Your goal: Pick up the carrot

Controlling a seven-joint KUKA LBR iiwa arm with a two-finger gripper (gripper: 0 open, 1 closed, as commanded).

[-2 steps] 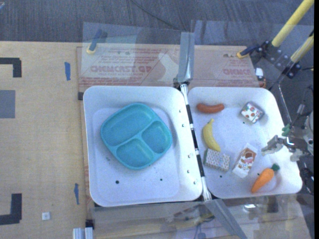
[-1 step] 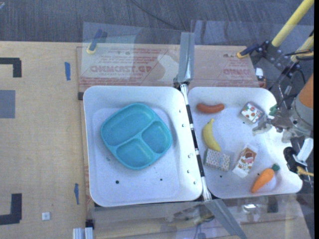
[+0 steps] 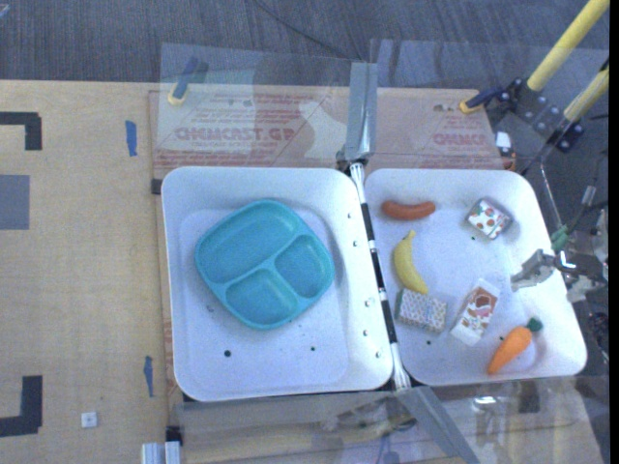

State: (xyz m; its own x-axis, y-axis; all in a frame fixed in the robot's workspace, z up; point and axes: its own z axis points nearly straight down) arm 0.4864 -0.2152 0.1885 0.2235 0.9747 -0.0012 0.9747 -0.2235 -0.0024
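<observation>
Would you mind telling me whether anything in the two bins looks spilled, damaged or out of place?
Nothing stands out. The teal divided plate lies flat in the left white bin, and the orange carrot and other toy foods lie separately in the right bin.

Counts: two bins, one plate, six small items.

There were two white bins, left bin [image 3: 184, 259] and right bin [image 3: 542, 211]; one teal divided plate [image 3: 264, 262]; one carrot [image 3: 513, 348]; one banana [image 3: 408, 264]; one sausage [image 3: 408, 208]; three small printed packets, at [image 3: 488, 218], [image 3: 475, 311] and [image 3: 423, 309].
</observation>
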